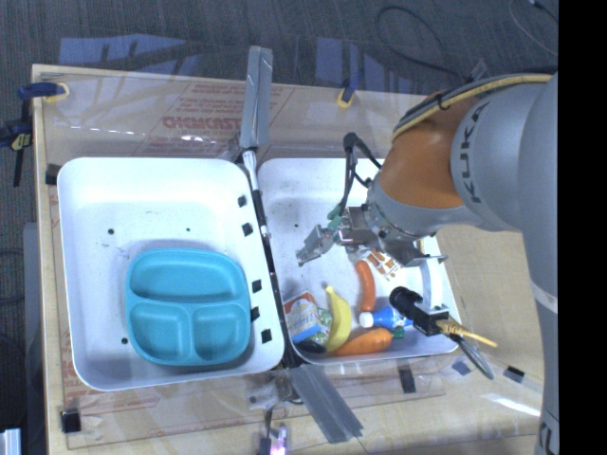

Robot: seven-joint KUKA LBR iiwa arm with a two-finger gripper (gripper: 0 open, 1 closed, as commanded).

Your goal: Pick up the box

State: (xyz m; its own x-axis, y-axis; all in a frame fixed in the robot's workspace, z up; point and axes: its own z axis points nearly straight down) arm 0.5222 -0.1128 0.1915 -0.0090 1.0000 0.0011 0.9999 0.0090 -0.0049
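Bench (142,102) carries two white bins over dark carpet (285,8). Left bin (85,216) holds a blue divided tray (190,303). Right bin (303,183): pincer (318,245) hovers, grip state indeterminate; box (303,316) lies at front-left corner beside banana (339,318) and carrot (362,342)

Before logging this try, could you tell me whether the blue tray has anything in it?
Empty: all three compartments of the tray in the left bin show bare blue.
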